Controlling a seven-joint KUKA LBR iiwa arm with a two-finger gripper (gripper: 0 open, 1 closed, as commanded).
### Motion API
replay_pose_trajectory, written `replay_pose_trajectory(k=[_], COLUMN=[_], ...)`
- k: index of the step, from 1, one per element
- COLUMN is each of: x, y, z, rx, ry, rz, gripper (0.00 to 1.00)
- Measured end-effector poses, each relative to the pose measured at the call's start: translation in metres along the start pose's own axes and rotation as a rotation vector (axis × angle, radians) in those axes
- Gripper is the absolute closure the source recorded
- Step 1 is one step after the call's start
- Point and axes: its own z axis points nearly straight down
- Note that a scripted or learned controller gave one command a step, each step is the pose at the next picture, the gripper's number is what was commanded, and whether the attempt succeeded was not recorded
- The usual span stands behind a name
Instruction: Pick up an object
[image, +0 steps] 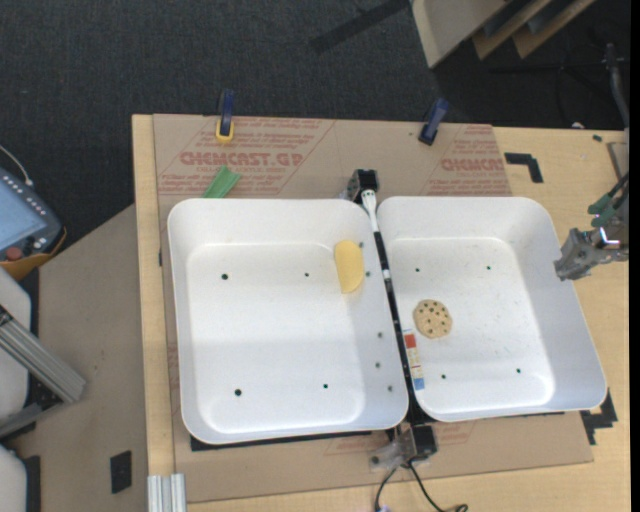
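A round speckled cookie (432, 319) lies in the right bin (560, 330) (hand (585, 250) grip unclear).

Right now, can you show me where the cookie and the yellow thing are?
cookie (432, 319), camera view, middle of its speckled top, in the right bin.
yellow thing (348, 266), camera view, middle of its body, at the left bin's right side.

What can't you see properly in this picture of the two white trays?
- The gripper at the camera view's right edge: small and blurry, and the arm behind it is cut off by the edge.
- The round speckled thing in the right bin: too small to identify.
- The yellow piece in the left bin: no detail visible.
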Motion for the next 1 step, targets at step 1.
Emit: replay_pose_trajectory(k=[1], x=[0.0059], y=[0.0010], z=[-0.0023], rx=[-0.002], ry=[-0.001], rz=[-0.001], gripper=[1.00])
